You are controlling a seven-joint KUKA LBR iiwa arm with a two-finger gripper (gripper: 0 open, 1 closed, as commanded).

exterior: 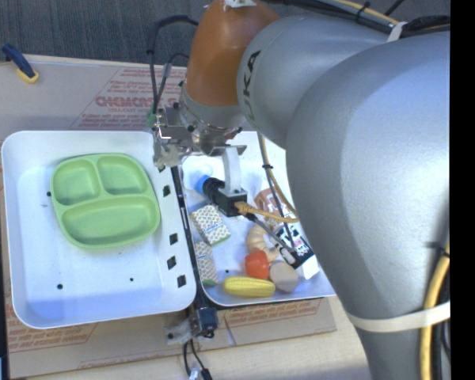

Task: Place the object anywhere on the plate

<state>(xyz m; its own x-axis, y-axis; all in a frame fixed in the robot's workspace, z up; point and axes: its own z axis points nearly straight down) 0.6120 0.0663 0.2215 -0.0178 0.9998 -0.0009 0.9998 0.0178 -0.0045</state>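
The grey arm (356, 133) reaches in from the right; the left bin (32, 291) holds the green plate (104, 200); the right bin (321, 290) holds the objects (211, 224), a yellow piece (249, 286) nearest; the gripper (168, 153) hangs over the bins' far divide, released or clenched I cannot tell.

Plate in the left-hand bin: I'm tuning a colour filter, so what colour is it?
The plate is plain light green, clearest in the camera view.
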